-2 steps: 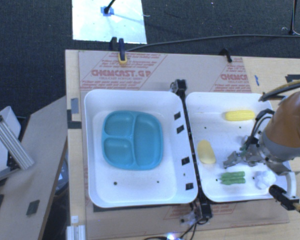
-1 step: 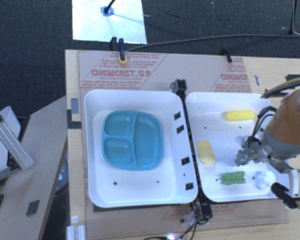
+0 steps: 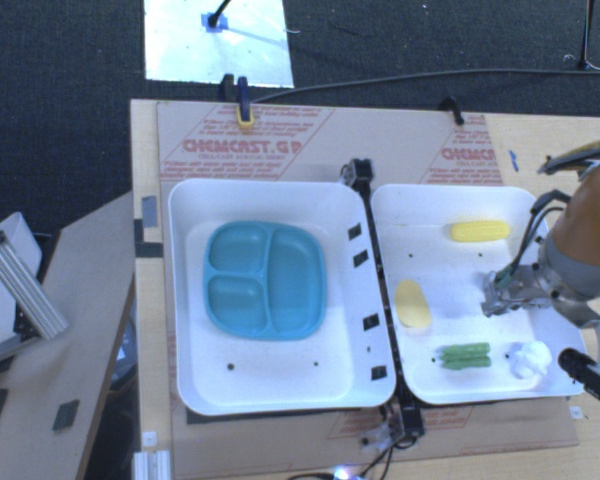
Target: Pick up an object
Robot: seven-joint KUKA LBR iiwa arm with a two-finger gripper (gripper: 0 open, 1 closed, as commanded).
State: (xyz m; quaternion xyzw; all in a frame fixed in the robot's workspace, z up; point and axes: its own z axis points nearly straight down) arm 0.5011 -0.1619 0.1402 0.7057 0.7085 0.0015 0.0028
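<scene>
The right bin [image 3: 435, 213] holds a yellow corn cob [image 3: 480, 231] near its far side, a pale yellow oval piece [image 3: 412, 304] by its left wall, a green pod-like object [image 3: 465, 356] near the front, and a small white crumpled object [image 3: 528, 359] at the front right. My gripper [image 3: 501, 295] hangs low over the right half of this bin, between the corn cob and the white object, a little above and right of the green one. Nothing shows in its grasp. The arm's orange band [image 3: 590, 230] rises behind it.
The left bin [image 3: 195, 368] carries a blue divided plate [image 3: 266, 279]. A black divider with clips [image 3: 373, 288] runs between the bins. Cardboard [image 3: 310, 138] lies under both, with cables [image 3: 400, 76] across the back.
</scene>
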